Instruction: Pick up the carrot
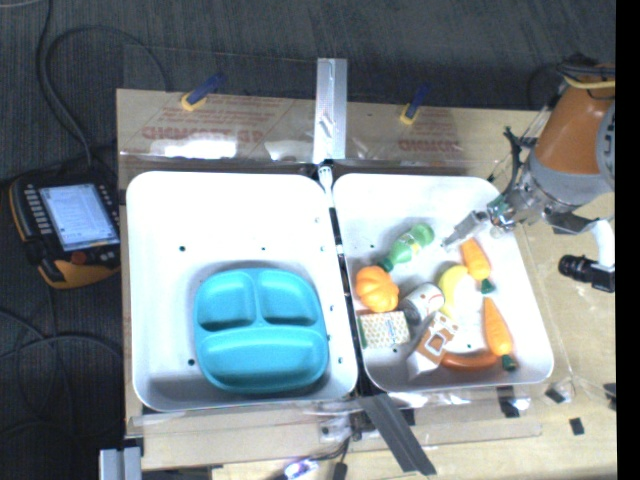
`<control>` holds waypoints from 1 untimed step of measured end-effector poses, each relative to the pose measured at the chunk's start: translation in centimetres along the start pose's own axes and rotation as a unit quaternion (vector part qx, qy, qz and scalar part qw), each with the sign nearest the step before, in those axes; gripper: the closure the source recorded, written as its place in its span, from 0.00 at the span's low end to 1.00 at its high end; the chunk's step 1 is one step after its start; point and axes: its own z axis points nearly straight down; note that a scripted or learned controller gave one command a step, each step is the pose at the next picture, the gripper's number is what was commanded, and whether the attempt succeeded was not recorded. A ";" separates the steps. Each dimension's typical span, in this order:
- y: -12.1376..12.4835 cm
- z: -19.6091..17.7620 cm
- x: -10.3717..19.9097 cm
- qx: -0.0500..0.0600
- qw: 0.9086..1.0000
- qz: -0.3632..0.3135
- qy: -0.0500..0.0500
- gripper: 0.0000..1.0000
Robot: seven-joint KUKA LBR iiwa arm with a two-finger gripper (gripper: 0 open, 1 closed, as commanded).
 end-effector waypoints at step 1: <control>-1.2 5.4 1.0 -0.005 0.996 -0.092 0.001 0.00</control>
